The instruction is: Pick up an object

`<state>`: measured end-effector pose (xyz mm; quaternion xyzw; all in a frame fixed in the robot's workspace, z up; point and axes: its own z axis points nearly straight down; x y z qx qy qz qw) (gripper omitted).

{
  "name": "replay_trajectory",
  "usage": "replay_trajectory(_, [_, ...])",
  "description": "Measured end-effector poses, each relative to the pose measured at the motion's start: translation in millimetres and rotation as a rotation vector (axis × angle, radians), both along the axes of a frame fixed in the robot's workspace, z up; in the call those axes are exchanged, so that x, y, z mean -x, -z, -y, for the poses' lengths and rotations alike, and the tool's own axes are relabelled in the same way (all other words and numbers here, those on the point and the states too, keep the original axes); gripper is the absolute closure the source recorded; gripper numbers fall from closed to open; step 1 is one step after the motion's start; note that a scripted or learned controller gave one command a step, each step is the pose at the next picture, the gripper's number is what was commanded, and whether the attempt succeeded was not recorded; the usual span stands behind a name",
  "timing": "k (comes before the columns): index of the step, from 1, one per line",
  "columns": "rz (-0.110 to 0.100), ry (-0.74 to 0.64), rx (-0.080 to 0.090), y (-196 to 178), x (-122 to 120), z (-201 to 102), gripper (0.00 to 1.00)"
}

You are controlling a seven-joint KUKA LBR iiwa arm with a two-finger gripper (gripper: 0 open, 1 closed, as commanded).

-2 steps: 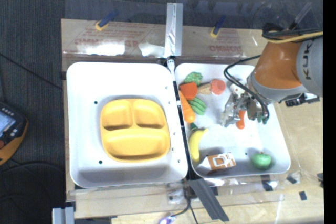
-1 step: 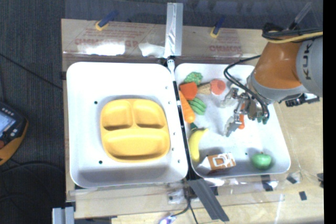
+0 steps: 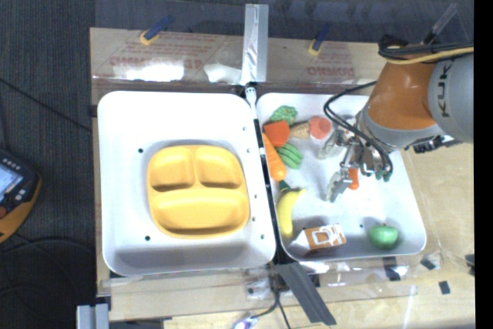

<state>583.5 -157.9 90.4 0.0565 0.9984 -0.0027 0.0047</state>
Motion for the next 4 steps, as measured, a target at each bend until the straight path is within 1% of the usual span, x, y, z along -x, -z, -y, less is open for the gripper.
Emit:
replay_trajectory(1, [0.008, 0.0, 0.003, -11.5, -2.4, 0.1, 1.0])
replay_trajectory(2, [0.008, 0.0, 0.003, -11.4, -2.3, 0.1, 0.0])
replay_trajectory(3, [0.006, 0.075, -0.006, -0.4, 21.3, 23.9, 0.0])
replay_trajectory(4, [0.005, 0.192, -0.003, -0.2, 6.0, 8.4, 0.0])
